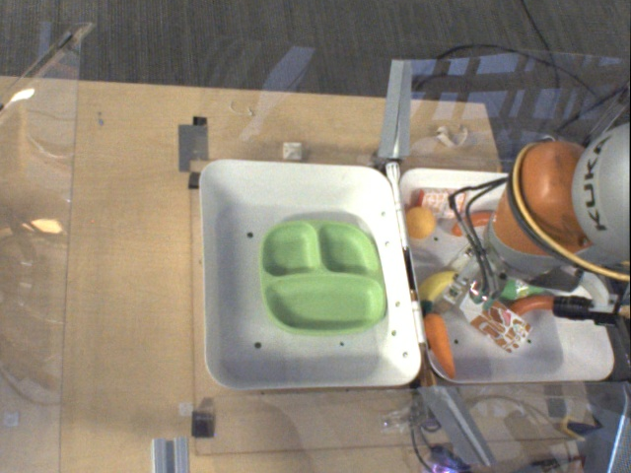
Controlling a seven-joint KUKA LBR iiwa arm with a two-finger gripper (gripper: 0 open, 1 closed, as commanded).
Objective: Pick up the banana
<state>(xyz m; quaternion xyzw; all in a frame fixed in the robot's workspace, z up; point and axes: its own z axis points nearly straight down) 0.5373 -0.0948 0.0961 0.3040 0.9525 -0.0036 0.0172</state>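
Note:
The banana [436,286] is a short yellow shape near the left wall of the right bin [582,363]; its right end is hidden under the gripper. My gripper [467,282] hangs low over the bin, right beside the banana's right end, under the orange band of the arm [537,205]. The wrist and cables cover the spot where they meet, so contact cannot be judged.
The right bin also holds an orange fruit [421,223], a carrot [440,344], a printed packet [503,327], and red [532,304] and green [514,289] items by the wrist. A green divided plate [321,276] lies in the left bin [227,264].

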